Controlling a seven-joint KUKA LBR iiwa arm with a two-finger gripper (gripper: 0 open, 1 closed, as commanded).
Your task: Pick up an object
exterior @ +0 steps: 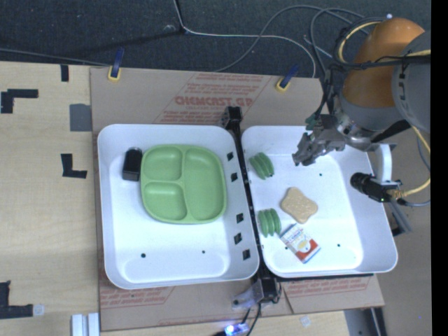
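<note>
Hovering over the right bin [364,257] near its back, hand [315,149] well apart from every object; released or clenched, cannot tell. Risking a miss: tan slab [299,205], rough and flat, likely to slide on smooth plastic; packet [302,243] thin, glossy; ridged green pieces [261,165] close to the divider.
</note>
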